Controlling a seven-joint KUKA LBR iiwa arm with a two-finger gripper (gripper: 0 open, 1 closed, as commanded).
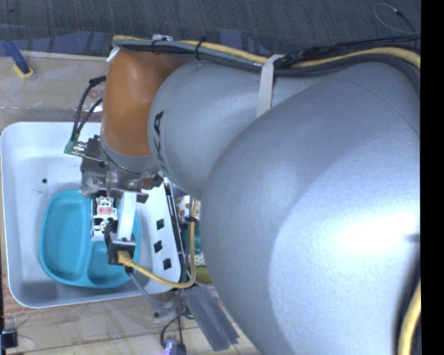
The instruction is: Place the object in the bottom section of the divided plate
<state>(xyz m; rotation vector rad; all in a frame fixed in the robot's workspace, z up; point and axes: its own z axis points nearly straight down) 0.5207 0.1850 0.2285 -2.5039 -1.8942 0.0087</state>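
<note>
A blue divided plate (65,237) lies in the left white bin (22,161), toward its near-left corner. My gripper (105,220) hangs over the plate's right side, just above the ridge between its sections. A small white and red patch (103,208) shows at the gripper's tip; I cannot tell whether it is an object or part of the gripper. The orange wrist band (129,102) and the grey arm hide the bin's right half.
The grey arm (303,198) covers most of the view, hiding the right bin. A sliver of colourful items (190,211) peeks out beside the gripper's white mount. A yellow cable (152,272) loops under the gripper. A blue and yellow tool (16,59) lies on the bench, far left.
</note>
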